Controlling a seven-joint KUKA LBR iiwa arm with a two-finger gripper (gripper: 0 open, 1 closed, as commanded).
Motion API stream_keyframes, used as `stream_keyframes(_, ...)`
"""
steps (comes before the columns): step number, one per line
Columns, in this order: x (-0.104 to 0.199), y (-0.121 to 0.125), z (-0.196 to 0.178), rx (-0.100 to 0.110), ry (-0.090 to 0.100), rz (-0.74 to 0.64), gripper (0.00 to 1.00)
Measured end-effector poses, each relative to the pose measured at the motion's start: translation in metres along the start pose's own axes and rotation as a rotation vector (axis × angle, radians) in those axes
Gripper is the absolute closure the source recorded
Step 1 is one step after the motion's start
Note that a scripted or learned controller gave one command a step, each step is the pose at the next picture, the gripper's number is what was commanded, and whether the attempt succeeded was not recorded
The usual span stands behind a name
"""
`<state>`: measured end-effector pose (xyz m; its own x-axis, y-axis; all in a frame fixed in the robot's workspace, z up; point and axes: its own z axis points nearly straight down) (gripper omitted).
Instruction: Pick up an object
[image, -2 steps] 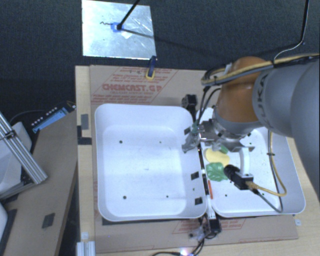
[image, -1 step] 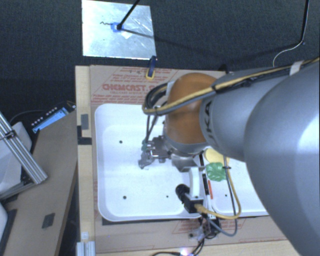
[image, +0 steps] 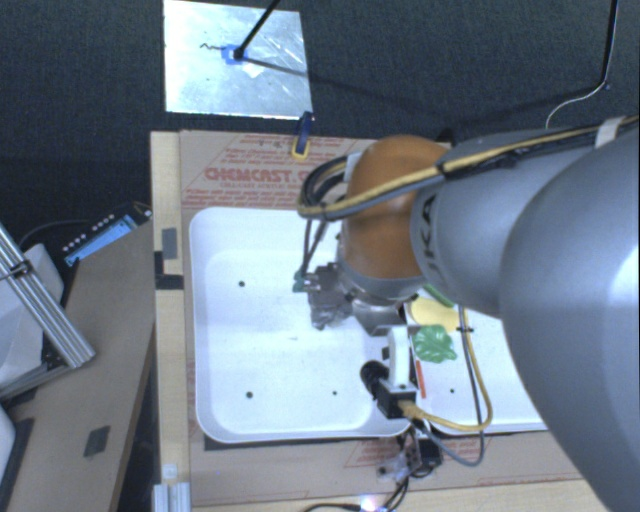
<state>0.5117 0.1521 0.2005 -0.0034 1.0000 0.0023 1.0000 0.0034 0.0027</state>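
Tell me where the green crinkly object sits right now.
The green crinkly object lies in the right white bin, near its left edge, just below a yellow item and beside the grey arm.

- My grey arm (image: 540, 250) reaches in from the right.
- Its orange band (image: 385, 215) sits directly above my pincer (image: 320, 310), which points downward.

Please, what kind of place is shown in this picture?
Probably a robotics lab or test bench, not a home. A grey robot arm with loose cables reaches over a shallow white bin set on a cardboard sheet, and an aluminium frame bar stands at the left.
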Motion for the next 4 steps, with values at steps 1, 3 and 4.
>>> stream_keyframes(1, 0.089, 0.032, -0.104, -0.011, 0.006, -0.010, 1.00)
stream_keyframes(3, 0.084, -0.025, -0.332, -0.004, 0.003, -0.004, 1.00)
stream_keyframes(4, 0.000, -0.024, -0.335, 0.000, -0.002, 0.010, 1.00)
